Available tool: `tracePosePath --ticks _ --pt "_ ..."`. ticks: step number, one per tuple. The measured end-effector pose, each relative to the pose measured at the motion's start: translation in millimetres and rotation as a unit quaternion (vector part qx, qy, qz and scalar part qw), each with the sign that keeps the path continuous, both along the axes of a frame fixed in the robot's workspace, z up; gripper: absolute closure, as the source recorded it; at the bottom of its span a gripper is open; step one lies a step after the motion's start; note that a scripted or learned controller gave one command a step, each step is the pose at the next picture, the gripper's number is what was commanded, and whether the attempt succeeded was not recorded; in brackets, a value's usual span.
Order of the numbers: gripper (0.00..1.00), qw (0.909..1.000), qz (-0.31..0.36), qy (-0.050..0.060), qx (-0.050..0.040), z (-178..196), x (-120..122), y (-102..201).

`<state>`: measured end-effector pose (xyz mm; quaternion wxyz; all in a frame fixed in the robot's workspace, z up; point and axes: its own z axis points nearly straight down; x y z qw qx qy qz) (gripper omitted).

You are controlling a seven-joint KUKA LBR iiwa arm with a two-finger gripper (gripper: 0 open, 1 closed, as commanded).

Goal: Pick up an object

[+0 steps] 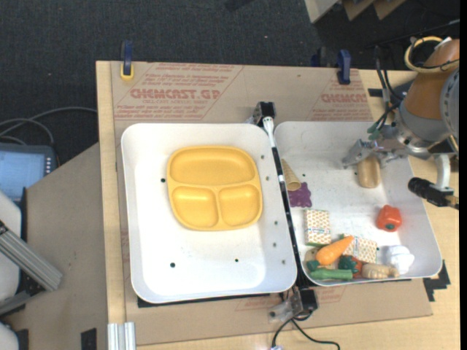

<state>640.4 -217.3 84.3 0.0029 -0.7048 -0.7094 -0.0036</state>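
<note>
The pincer [370,159] sits at the upper right of the frame, over the right bin [327,138]. A tan cylinder [368,173] stands directly beneath it; whether the pincer is spread or pressed together cannot be determined. A red pepper [389,218] lies below, near the bin's right side. A carrot [334,250], checkered cracker [317,226] and white piece [398,257] cluster along the lower edge. A purple piece [299,195] lies beside the divider. The left bin [146,217] holds a yellow compartment tray [214,187].
</note>
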Motion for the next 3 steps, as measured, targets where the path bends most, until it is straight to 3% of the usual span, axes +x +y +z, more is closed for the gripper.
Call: tracePosePath --ticks 1,2,3 --pt "1.00 1.0000 -0.002 -0.001 -0.0055 12 -2 -6" --pt "1.00 1.0000 0.002 0.001 -0.0021 0 20 108" --pt "1.00 1.0000 0.002 -0.004 -0.0029 108 -17 195"
